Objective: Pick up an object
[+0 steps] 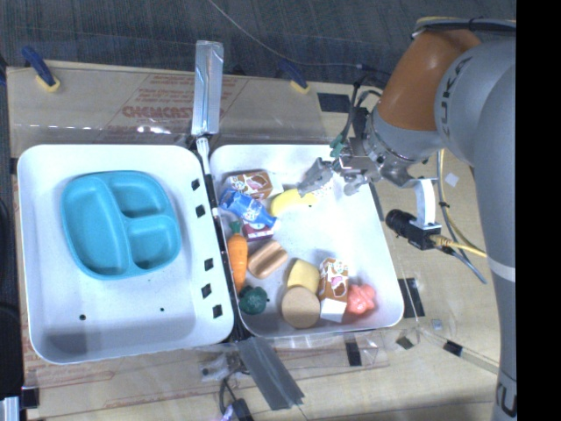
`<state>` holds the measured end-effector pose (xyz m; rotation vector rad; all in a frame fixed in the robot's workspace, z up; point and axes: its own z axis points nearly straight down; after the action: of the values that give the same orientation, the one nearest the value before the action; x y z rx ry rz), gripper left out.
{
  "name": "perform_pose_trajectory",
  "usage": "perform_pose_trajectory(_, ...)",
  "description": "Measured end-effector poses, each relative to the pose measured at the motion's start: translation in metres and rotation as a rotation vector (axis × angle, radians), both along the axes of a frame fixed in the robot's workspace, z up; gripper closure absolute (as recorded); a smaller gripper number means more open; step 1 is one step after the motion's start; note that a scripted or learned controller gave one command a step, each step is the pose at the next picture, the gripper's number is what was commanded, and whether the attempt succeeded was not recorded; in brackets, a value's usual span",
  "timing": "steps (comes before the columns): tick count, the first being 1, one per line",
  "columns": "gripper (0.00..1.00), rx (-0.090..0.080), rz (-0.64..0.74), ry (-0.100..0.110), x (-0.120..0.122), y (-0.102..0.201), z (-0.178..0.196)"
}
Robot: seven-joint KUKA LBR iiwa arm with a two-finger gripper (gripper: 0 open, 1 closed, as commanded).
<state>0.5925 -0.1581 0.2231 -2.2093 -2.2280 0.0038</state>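
Note:
The right bin (372, 226) holds a heap of toy food. A yellow lemon-like piece (287, 202) lies near its back. Two snack packets, brown (249, 183) and blue (244, 207), lie beside it. Toward the front are a carrot (237, 260), a hot dog (267, 258), a yellow wedge (302, 274), a tan round piece (300, 306) and a pink toy (360, 298). My gripper (333, 179) hangs over the bin's back part, just right of the yellow piece. It is open and nothing sits between its fingers (312, 179).
The left bin (53, 323) carries a blue divided plate (121, 220). A green toy (254, 300), a small packet (334, 277) and a white cube (332, 310) lie at the right bin's front. A metal post (207, 86) stands behind the divider. Bare bin floor shows around (342, 226).

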Motion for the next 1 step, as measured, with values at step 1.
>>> perform_pose_trajectory(1, 0.00, 0.001, -0.032, 0.008, 0.0294, 0.0707, -0.1011)
